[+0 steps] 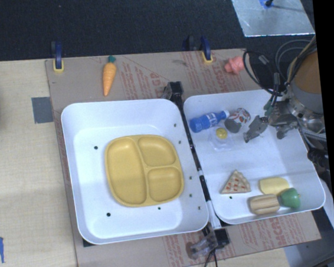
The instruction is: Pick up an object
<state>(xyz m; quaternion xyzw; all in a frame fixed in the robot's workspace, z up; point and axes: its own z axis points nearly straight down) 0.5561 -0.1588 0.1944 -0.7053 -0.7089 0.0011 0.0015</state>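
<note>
I can't quite make out the small grey piece [233, 125] beside the blue bottle [208, 121] in my right bin [313, 168]. That bin also holds a yellow ball [221, 134], pizza slice [236, 183], yellow block [274, 184] and green-tipped roll [274, 201]. Left bin [79, 169] holds a yellow divided tray [143, 169]. My gripper [268, 127] hovers with fingers spread, holding nothing.

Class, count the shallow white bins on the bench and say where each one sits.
2. The left shallow white bin holds a yellow divided plastic tray; the right shallow white bin beside it holds small toys, under the tool.
</note>
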